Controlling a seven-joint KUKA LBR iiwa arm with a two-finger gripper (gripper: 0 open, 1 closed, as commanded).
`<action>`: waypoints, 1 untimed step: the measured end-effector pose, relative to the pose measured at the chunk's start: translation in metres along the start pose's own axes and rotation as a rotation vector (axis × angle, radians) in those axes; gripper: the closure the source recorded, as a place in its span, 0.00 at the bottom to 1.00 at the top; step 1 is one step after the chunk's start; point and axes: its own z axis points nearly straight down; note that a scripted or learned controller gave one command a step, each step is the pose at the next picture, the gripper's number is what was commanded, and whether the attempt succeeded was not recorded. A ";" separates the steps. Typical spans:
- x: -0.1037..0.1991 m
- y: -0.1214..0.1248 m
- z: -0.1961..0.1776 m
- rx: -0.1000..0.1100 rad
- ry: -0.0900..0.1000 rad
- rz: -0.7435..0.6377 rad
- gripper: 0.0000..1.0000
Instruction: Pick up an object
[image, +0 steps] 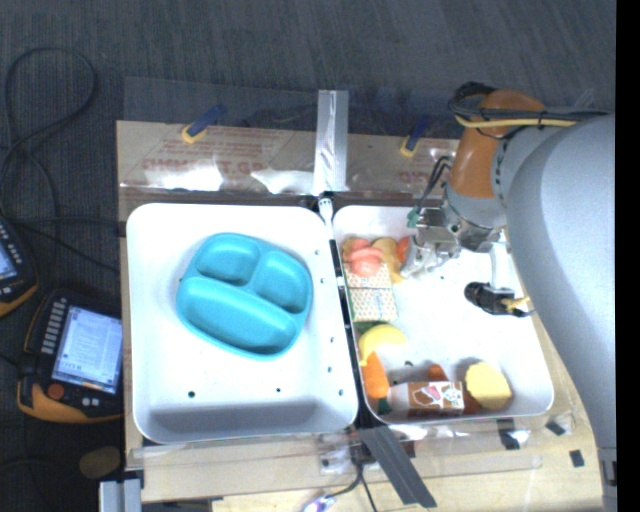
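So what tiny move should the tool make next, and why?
Probably slide a little sideways, over the pink and orange toy food: the tool hovers above bare floor in the right bin, and that cluster lies closest beside it.

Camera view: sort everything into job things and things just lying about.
Job: hand, right bin, pink fruit, patterned box, yellow fruit, orange carrot, brown carton, yellow block.
Lying about: blue divided plate, left bin, handheld screen.
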 end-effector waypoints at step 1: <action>-0.031 -0.029 0.006 -0.075 0.035 0.196 1.00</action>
